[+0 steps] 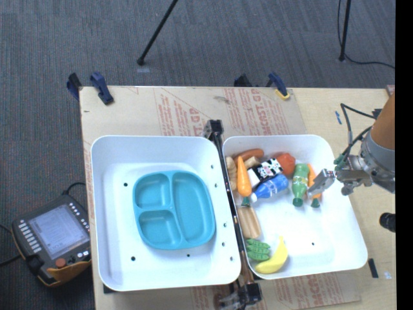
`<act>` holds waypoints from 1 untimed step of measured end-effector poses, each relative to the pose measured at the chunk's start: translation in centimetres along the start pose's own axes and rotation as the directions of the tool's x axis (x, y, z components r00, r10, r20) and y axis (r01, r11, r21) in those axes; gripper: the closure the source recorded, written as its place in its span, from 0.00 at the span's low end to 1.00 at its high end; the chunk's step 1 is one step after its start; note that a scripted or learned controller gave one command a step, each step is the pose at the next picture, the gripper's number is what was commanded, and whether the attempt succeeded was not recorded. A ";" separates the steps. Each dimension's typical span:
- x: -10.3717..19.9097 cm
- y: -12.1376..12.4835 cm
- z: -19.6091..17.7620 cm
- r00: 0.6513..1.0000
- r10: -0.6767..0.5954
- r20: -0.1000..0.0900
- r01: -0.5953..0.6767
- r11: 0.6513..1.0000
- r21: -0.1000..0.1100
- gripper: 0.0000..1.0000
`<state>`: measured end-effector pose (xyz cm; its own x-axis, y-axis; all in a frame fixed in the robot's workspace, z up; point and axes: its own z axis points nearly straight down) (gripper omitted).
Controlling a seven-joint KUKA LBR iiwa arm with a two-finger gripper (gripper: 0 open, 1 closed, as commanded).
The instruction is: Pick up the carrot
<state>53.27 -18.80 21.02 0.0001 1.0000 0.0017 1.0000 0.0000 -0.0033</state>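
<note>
Two shallow white plastic bins sit side by side on the cardboard-topped bench (187,108). The left bin (110,173) holds a light-blue plastic tray (173,210) with three compartments. The right bin (335,237) holds a cluster of toy foods at its far left: the orange tapered carrot (243,177) lies beside the bin's left wall, with a blue bottle (271,187) to its right, a black-and-white carton (267,169) just beyond that, and a green bottle (299,183) further right. A yellow banana (276,259) lies at the near edge. The two-finger metal gripper (321,185) hangs over the right part of the cluster, near the green bottle, well apart from the carrot. Whether it is clenched or released, I cannot tell.
</note>
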 end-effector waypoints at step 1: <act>-1.6 3.0 12.3 0.990 0.140 -0.005 -0.140 0.990 0.003 0.00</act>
<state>56.26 -20.42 8.67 0.1401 0.9901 0.0064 0.9901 -0.1401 -0.0063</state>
